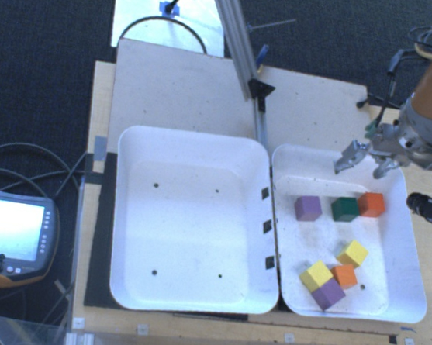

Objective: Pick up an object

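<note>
Two white bins sit side by side on the bench. The left bin (194, 220) shows only its bare floor with a few small dark marks. The right bin (409, 254) holds seven blocks. Toward its far edge lie three in a row: a purple block (308, 208), a green block (344, 209) and an orange block (371, 203), the green and orange ones touching or nearly so, the purple one a little apart from them. Toward the near edge sits a tighter group: a yellow block (354, 253), a small orange block (345, 276) just below it, a second yellow block (316, 275) and a second purple block (328, 293), these last three pressed together. The gripper (367, 163) hangs over the right bin's far edge, above the row of three, its two fingers spread apart with nothing between them. No block is lifted; all rest on the bin floor. A teach pendant (6, 237) lies off the bench's left edge.
</note>
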`<state>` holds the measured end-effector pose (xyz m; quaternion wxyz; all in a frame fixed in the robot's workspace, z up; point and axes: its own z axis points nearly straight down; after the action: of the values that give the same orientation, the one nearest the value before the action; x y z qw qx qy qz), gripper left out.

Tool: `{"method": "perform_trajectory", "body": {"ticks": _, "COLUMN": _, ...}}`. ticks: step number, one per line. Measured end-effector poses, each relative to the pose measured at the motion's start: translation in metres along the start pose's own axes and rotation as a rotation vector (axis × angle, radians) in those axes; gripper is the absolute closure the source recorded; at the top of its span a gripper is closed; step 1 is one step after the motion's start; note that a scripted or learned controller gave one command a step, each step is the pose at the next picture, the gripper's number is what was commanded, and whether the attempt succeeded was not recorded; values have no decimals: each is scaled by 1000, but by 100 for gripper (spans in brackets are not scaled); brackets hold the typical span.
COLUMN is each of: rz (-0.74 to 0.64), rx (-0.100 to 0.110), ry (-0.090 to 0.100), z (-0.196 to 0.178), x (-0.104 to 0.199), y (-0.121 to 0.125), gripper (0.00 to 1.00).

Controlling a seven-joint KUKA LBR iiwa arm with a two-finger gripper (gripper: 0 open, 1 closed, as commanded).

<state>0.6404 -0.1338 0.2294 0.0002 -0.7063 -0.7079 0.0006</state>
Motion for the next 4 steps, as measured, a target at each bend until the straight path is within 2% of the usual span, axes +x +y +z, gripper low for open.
{"method": "perform_trajectory", "body": {"ticks": 1, "rz": -2, "rx": 1, "ry": 1, "z": 52, "x": 11, "y": 1, "gripper": 0}}
{"method": "perform_trajectory", "body": {"ticks": 2, "rz": -1, "rx": -7, "ry": -3, "z": 108, "x": 16, "y": -2, "gripper": 0}}
{"method": "perform_trajectory", "body": {"ticks": 3, "rz": -3, "rx": -14, "ry": -3, "z": 93, "x": 15, "y": 1, "gripper": 100}}
{"method": "perform_trajectory", "body": {"ticks": 4, "rz": -1, "rx": -8, "ry": -1, "z": 49, "x": 15, "y": 0, "gripper": 100}}
